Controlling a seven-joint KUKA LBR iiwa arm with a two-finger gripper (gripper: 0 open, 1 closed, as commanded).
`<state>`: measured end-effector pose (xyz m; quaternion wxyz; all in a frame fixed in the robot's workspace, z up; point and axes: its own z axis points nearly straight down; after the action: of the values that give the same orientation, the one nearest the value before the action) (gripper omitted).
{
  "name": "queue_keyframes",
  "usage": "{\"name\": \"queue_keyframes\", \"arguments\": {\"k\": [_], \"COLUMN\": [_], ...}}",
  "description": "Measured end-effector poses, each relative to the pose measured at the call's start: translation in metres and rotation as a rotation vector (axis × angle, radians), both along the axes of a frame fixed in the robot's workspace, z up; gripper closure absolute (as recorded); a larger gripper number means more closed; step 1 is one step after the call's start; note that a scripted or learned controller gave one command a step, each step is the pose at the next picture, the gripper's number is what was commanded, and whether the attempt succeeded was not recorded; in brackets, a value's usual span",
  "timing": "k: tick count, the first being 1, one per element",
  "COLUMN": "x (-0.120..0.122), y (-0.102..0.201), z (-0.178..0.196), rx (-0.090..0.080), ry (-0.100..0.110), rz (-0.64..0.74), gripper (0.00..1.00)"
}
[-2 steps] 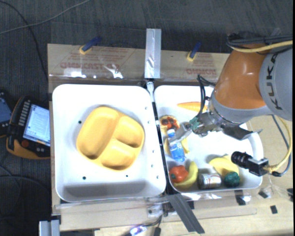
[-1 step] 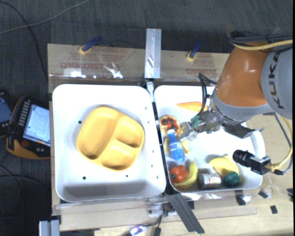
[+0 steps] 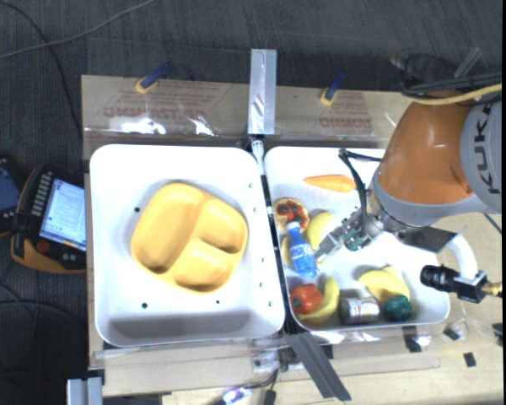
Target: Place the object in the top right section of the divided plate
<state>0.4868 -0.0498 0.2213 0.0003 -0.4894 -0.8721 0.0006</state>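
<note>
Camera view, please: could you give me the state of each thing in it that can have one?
Divided plate: yellow, upright in the left bin, nothing in its sections.
Blue bottle: lying on its side in the right bin.
Carrot: lying flat near that bin's far wall.
Can: on its side.
Gripper: low beside the bottle; fingers unclear.

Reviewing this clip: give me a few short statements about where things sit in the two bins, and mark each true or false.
1. The yellow divided plate lies in the left bin. True.
2. The carrot lies on the plate. False: it lies in the right bin, near its far wall.
3. The gripper is over the right bin, by the blue bottle. True.
4. The metal can stands upright in the left bin. False: it lies on its side in the right bin.
</note>
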Motion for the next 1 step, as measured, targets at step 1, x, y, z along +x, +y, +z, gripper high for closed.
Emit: {"name": "queue_keyframes", "arguments": {"k": [1], "x": [-0.0018], "y": [0.0177], "z": [0.0629], "rx": [0.000], "ry": [-0.003], "rz": [0.106], "gripper": [1.00]}}
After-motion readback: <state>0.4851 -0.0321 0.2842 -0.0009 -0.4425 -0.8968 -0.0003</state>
